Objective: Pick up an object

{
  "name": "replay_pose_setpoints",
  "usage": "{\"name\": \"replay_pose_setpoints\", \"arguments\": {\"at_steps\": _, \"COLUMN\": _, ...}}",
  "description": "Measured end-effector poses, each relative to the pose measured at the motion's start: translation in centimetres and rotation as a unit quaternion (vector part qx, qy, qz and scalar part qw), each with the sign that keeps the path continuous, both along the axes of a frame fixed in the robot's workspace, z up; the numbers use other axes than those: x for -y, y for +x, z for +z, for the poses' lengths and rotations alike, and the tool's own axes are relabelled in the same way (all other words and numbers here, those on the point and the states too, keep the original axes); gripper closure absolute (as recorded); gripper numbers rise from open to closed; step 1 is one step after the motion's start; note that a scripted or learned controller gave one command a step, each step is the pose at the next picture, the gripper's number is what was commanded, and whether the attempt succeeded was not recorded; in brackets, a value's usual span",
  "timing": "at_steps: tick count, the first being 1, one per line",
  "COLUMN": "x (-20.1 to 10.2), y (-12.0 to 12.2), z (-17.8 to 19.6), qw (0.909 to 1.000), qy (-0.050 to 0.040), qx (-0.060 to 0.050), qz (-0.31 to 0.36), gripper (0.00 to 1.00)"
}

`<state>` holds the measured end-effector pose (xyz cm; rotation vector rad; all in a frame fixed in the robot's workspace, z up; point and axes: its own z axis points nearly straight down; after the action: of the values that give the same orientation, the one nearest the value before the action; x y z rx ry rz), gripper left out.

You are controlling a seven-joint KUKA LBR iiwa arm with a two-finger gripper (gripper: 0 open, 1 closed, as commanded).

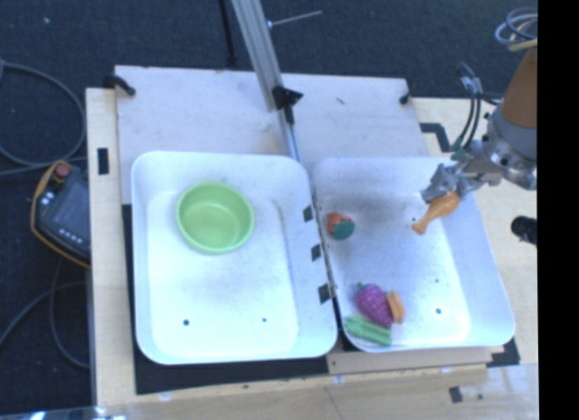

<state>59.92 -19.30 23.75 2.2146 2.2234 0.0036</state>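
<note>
The right bin (470, 255) holds the toys, and the tool (445, 188) hangs over its far right side, closed on the top end of an orange carrot (432, 214). The carrot seems light, stiff and smooth, so a grip on its thick end is safest.

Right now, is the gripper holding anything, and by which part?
Yes, apparently: the two-finger gripper is shut on a long orange carrot-shaped toy, gripped at its upper end. The rest of it hangs down-left above the right white bin.
</note>
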Motion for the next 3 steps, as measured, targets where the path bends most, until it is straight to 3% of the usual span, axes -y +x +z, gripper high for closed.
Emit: {"name": "replay_pose_setpoints", "arguments": {"at_steps": 3, "x": -15.4, "y": -3.5, "z": 0.5, "qw": 1.0000, "qy": 0.0015, "qx": -0.001, "qz": 0.002, "gripper": 1.00}}
